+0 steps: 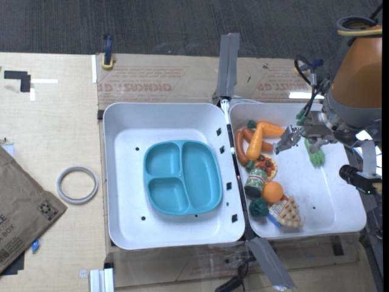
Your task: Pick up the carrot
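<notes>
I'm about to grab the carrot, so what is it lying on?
The carrot lies slanted across a red sausage along the right bin's left side. A second carrot sits behind it. What lies directly beneath is covered.

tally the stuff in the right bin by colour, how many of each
Orange: 3, a carrot, a second carrot-like piece behind it, and a round orange fruit
Red: 1, a curved sausage-like piece
Green: 2, a dark leafy piece and a light green piece near the gripper
Multicoloured: 2, a pizza slice and a small can
Tan: 1, a waffle piece
Total: 9
</notes>
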You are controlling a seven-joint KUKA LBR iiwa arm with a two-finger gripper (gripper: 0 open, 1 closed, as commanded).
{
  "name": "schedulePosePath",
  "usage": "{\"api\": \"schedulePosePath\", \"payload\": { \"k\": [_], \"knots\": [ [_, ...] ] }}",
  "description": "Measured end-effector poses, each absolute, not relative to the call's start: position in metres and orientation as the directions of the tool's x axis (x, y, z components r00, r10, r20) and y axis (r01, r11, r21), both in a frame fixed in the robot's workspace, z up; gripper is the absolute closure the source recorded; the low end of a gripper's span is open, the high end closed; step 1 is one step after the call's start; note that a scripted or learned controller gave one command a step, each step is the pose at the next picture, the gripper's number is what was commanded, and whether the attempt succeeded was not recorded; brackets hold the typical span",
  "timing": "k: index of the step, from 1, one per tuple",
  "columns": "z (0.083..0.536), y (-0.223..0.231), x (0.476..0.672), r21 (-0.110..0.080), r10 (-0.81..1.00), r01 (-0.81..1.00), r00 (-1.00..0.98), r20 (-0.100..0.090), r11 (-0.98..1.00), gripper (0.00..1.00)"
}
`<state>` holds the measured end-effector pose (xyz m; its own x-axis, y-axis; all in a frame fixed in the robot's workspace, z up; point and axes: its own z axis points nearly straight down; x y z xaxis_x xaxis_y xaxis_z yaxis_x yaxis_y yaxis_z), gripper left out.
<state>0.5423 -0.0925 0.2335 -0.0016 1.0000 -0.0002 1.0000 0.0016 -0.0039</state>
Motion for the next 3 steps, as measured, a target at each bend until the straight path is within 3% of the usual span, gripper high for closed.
{"api": "schedulePosePath", "payload": {
  "k": [1, 2, 3],
  "knots": [
    [0.110, -0.106, 0.523, -0.004, 0.998, 0.998, 0.055, 0.000, -0.055, 0.00],
    [0.095, -0.123, 0.611, 0.007, 0.968, 0.968, 0.250, 0.000, -0.250, 0.00],
    [0.232, -0.132, 0.614, -0.001, 0.959, 0.959, 0.283, -0.002, -0.283, 0.00]
  ]
}}
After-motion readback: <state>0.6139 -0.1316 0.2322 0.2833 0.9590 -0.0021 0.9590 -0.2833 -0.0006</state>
